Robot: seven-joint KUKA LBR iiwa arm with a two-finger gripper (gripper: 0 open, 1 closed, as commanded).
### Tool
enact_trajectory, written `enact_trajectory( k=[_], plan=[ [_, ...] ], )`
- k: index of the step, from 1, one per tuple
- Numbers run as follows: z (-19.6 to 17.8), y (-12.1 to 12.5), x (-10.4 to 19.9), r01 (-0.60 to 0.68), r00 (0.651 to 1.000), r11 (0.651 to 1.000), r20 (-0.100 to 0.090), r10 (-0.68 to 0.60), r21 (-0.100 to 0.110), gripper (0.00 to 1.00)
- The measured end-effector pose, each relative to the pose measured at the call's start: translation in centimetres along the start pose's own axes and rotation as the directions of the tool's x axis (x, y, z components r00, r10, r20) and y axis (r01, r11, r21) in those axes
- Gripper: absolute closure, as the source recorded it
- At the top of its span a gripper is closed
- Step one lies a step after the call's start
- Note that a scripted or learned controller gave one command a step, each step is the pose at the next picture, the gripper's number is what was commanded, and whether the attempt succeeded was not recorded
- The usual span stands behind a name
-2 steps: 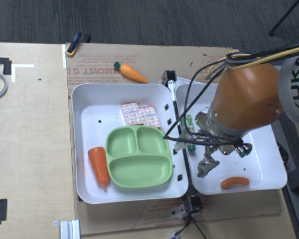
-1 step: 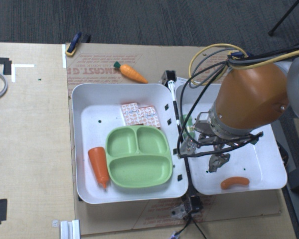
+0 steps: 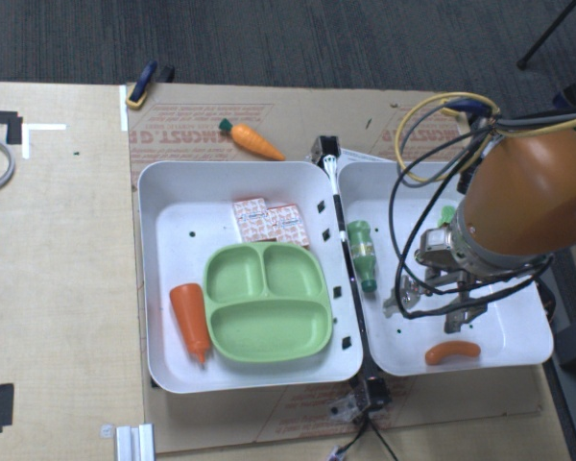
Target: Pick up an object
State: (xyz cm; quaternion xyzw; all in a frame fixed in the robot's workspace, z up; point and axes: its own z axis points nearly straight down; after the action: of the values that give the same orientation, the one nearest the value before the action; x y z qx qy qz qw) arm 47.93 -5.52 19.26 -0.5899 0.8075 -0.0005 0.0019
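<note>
My gripper (image 3: pixel 430 313) hangs low over the right bin (image 3: pixel 518 346), under the grey wrist and orange band. Its two fingers stand apart, so it is open, and nothing shows between them. An orange sausage (image 3: pixel 452 352) lies on the bin floor just below the gripper, apart from it. A green bottle (image 3: pixel 362 254) lies along the right bin's left wall, left of the gripper. In the left bin (image 3: pixel 163 190) sit a green divided plate (image 3: pixel 268 303), an orange carrot-shaped piece (image 3: pixel 190 322) beside it and a red-and-white packet (image 3: pixel 266 221) behind it.
A toy carrot (image 3: pixel 252 140) lies on the cardboard behind the bins. Yellow and black cables (image 3: pixel 432 161) loop from the arm over the right bin's back. A black clip (image 3: pixel 325 148) sits where the bins meet at the back.
</note>
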Motion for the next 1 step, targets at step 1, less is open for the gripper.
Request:
enact_trajectory(
  k=[1],
  plan=[
    [0.02,-0.39,1.53,0.525,0.851,0.851,0.001,-0.525,-0.001,0.00]
  ],
)
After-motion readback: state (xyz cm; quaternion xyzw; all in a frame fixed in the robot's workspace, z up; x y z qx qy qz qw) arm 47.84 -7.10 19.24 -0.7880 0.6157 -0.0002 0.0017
